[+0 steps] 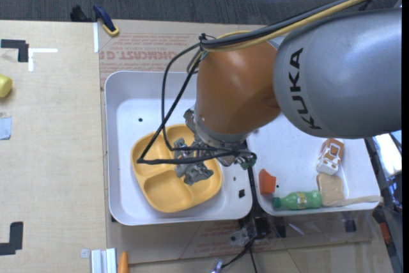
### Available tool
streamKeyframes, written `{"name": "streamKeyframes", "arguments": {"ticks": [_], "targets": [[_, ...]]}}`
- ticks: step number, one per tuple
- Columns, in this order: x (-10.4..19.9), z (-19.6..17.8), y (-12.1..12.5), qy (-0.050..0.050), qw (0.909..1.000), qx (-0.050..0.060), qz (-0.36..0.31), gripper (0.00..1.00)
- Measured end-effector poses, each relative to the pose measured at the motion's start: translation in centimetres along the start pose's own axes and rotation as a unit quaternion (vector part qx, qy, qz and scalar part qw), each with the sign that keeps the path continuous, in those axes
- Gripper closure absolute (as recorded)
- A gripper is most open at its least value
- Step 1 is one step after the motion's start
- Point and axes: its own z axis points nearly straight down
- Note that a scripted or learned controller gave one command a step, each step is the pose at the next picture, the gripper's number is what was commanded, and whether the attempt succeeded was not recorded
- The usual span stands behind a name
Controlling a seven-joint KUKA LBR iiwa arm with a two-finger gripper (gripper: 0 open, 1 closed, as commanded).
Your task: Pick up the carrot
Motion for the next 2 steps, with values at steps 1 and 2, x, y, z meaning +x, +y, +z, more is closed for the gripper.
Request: {"name": "streamKeyframes", "arguments": {"ticks": [1,2], "targets": [[2.3,-0.8,-5.1,0.0,0.9779,0.001,0.209,1.0],[0.9,1.0,-0.7,0.001,0.9674,0.0,0.253,1.0]]}}
